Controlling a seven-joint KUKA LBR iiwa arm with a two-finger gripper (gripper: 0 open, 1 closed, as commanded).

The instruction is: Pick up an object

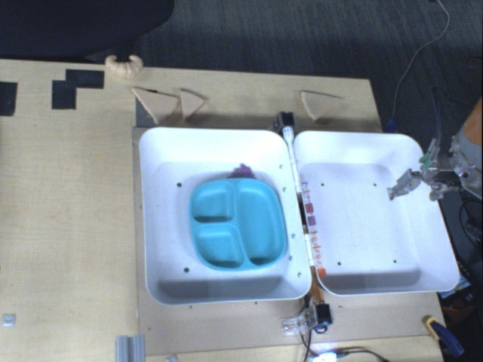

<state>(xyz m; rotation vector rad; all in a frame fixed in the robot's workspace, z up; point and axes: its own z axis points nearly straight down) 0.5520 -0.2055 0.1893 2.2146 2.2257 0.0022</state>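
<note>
A light blue plate with three compartments lies flat in the middle of the left bin. A small purple object peeks out just behind the plate's far rim, mostly hidden by it. My gripper hangs over the right edge of the right bin, far from the plate. Its fingers stand open with nothing between them. The arm's orange band shows at the frame's right edge.
The two bins meet at a raised ridge with a marked strip along it. Wooden brackets stand behind the bins. Cables run at the back right, and connectors sit at the front.
</note>
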